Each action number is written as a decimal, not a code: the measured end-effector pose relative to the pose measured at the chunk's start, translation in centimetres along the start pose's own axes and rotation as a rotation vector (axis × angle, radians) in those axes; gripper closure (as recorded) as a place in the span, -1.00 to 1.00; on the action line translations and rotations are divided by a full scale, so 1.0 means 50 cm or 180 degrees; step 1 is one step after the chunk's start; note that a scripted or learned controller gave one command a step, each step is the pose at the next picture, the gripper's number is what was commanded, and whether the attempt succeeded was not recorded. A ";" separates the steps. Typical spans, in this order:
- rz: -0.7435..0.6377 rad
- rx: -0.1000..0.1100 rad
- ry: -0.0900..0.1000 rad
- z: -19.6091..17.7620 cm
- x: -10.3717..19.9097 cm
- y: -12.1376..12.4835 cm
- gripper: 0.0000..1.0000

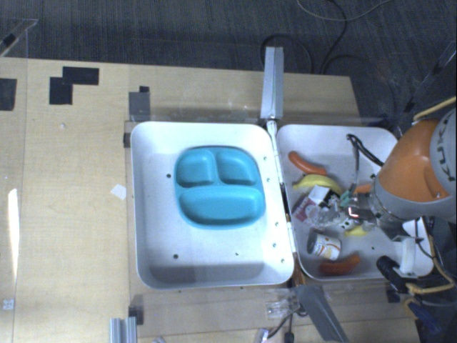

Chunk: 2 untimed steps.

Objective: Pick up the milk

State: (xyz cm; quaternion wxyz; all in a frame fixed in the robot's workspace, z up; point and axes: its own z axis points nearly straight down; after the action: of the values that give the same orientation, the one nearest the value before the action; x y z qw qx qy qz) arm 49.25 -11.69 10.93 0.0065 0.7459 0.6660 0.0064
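The milk [325, 246], a small white container with a dark end, lies on its side near the front of the right bin [371, 136]. My gripper [340, 215] hangs low in the middle of that bin, just behind the milk and slightly to its right. It sits among a cluster of toy food, and nothing shows between it and the milk. The grey arm with its orange band [421, 166] reaches in from the right and hides the bin's right side.
Around the gripper lie a yellow banana [318, 182], an orange-red sausage [307, 164], a dark wrapped packet [306, 206] and a yellow piece [355, 228]. A red sausage [341, 265] lies by the front wall. The left bin [153, 191] holds a blue divided plate [218, 186].
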 end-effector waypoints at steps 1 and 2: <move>-0.0013 -0.0016 0.0004 -0.022 0.003 0.005 1.00; 0.0752 -0.0036 -0.0015 0.029 0.022 0.005 1.00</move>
State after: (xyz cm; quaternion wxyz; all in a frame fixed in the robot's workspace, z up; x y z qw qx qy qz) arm 49.65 -10.64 9.50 0.0115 0.8192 0.5734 0.0091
